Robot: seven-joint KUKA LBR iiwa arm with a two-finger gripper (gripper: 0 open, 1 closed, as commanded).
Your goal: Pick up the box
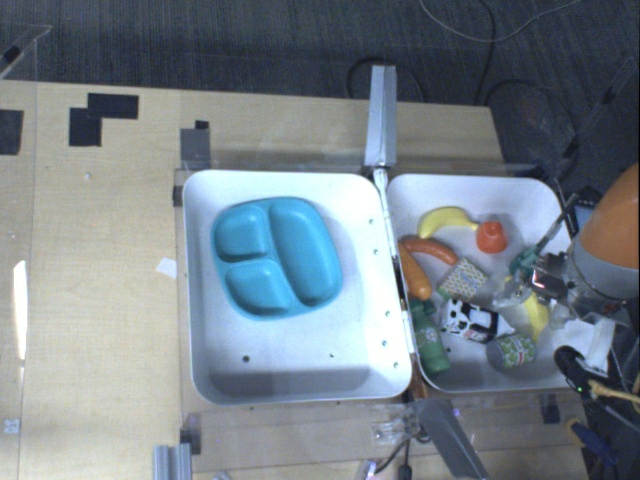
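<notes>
1 arm [610,238] reaches low over right bin [470,183]; gripper [535,278] state unclear.

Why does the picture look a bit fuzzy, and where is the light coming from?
In the camera view the small items in the right bin smear together, so the gripper is hard to make out; the blue tray stays clear; soft shadow lies along the left bin near wall, and pale glare streaks the bench at left.
</notes>
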